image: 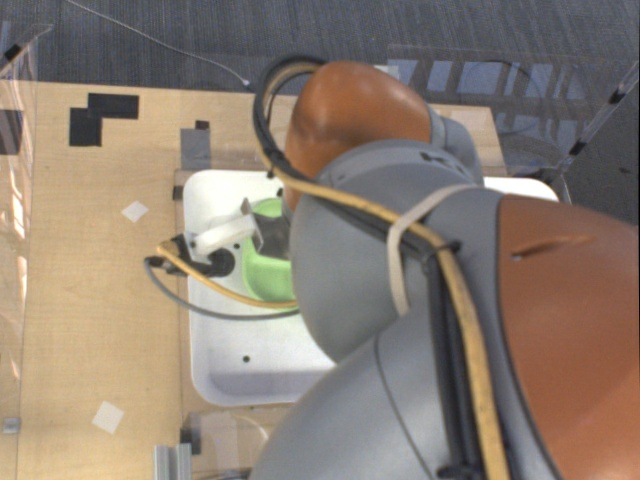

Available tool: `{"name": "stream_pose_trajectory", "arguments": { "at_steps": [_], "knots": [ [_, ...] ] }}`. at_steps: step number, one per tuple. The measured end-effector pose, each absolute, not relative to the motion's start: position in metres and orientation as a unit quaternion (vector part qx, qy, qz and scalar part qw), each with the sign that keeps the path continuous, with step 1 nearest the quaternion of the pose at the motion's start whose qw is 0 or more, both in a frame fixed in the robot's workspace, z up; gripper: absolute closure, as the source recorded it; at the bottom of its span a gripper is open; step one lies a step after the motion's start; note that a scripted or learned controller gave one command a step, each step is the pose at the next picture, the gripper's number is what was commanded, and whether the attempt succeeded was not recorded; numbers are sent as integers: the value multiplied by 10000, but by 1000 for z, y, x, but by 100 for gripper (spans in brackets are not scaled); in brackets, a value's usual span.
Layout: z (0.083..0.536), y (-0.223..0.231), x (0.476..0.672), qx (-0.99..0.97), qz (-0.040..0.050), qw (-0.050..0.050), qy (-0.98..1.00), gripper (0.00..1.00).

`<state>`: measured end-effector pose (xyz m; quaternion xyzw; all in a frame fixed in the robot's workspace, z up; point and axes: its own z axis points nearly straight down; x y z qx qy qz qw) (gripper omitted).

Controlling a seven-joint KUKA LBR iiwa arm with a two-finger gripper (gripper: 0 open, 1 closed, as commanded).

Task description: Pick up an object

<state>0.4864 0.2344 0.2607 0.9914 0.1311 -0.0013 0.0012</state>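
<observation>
Grey carpet (pixel 300 8) runs behind the pale wooden bench (pixel 90 298), and from my seat the arm (pixel 400 268) swallows most of the feed. It reaches down into the white bin (pixel 215 368), with the gripper (pixel 272 236) low over the bin's far half.

The thing I'm after is the lime-green object (pixel 262 273). It sits in that bin right at the jaws, directly under them and spilling out toward the bin's near side. A smaller patch of the same green shows just beyond the gripper, though I can't say whether it is the same piece. How the jaws stand I cannot tell; the wrist and the arm hide them.

My read is that the green object is light moulded plastic: stiff, smooth, rather glossy, so likely slippery and prone to skating on the bin floor. It looks rounded, perhaps hollow. I'd go for an edge or rim rather than the curved body, and close gently.

For markings, I see no brand, label or readable text. The bench carries a black L-shaped patch (pixel 100 116), well away from the jaws toward the far corner, and two small pale squares (pixel 134 210) outside the bin. All of these are blank.
</observation>
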Motion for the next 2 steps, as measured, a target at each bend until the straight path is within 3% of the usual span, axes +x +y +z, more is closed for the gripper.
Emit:
{"name": "stream_pose_trajectory", "arguments": {
  "at_steps": [1,2],
  "knots": [
    [215,234,486,9948,-11,7,1019,100],
    [339,235,488,9633,31,-9,2685,100]
  ]
}}
